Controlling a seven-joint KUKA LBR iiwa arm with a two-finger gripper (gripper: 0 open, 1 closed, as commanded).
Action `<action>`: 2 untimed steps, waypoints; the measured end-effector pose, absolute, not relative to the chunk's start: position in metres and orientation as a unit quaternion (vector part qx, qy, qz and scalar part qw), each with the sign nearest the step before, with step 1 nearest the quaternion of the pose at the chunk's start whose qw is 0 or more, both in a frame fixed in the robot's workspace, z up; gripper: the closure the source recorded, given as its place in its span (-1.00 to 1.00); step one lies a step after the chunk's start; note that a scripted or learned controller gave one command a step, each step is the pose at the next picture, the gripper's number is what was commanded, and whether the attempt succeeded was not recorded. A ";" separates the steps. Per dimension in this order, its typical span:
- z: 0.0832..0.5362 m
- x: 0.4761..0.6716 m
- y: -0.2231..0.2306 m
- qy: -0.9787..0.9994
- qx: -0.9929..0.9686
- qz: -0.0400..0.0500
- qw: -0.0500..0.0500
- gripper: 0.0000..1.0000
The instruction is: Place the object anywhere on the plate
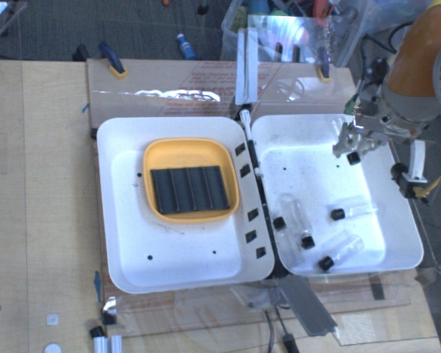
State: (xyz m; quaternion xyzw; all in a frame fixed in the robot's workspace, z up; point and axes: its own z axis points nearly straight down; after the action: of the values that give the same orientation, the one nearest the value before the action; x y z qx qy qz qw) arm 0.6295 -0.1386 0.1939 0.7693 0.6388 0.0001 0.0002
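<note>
From my remote station I log the following.

Left bin (125,263): a shallow white tray. In it lies a yellow plate (156,158) with rounded corners, and on the plate rests a dark ribbed block (189,190) that covers most of its middle and lower part.

Divider: the two bins meet along a seam marked by a row of small black clips (252,213).

Right bin (397,237): a shallow white tray holding four clear plastic vials with black caps, all lying on their sides in the half nearer the camera.
- First vial (292,212), near the seam, black cap toward the seam.
- Second vial (353,211), further right, cap pointing left.
- Third vial (341,250), by the near wall, tilted, cap at its lower left end.
- Fourth vial (306,240), between the first and third; I can make out mostly its cap.
None of them touches the plate; all are in the other bin, well apart from it.

Arm: grey with an orange band, entering from the right. The gripper (350,147) hangs over the far right part of the right bin, well apart from the vials. Whether its fingers are spread or closed I cannot tell at this angle, and I see nothing between them.

Behind the bins: a clear plastic tub (309,13) of mixed coloured items.
</note>
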 end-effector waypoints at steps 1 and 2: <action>0.226 0.618 -0.111 0.720 0.694 0.000 0.000 1.00; 0.226 0.634 -0.059 0.836 0.549 0.001 0.002 1.00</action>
State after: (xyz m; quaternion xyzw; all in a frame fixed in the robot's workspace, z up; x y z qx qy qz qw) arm 0.6341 -0.0588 0.2261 0.5494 0.8355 0.0013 0.0019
